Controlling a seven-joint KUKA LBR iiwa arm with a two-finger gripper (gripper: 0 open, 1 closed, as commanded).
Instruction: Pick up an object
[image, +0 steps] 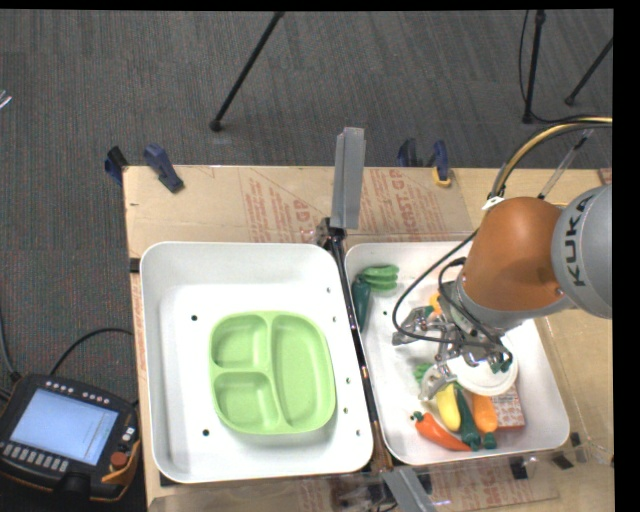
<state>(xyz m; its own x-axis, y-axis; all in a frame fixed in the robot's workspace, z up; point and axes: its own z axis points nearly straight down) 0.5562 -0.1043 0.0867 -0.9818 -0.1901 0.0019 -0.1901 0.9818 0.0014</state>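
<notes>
Camera view, from above at a slant: counted two white bins side by side on the bench, left bin (160, 300) and right bin (385, 430). Held in the left bin, one light green divided plate (271, 374) with three compartments, lying flat near the middle. Held in the right bin, a cluster of toy food: one green pepper-like piece (378, 277) and one dark green piece (360, 300) by the far left corner, one yellow piece (449, 405), one orange piece (483, 412), one orange carrot (440, 431) along the near wall, one white round dish (490, 378), and one reddish box (508, 410) just beside the orange piece. Stood upright at the far seam between the bins, one grey post (348, 185). Rested off the bench at lower left, one teach pendant (68, 432). Clipped to the far bench edge, several blue clamps (162, 165). Reached in from the right, arm's orange band (510, 255) above the right bin, wrist pointed down, cables looped around. Hung over the cluster, gripper (452, 352) just beside the white dish; open or closed, could not tell. Hid part of the pile beneath the wrist.
</notes>
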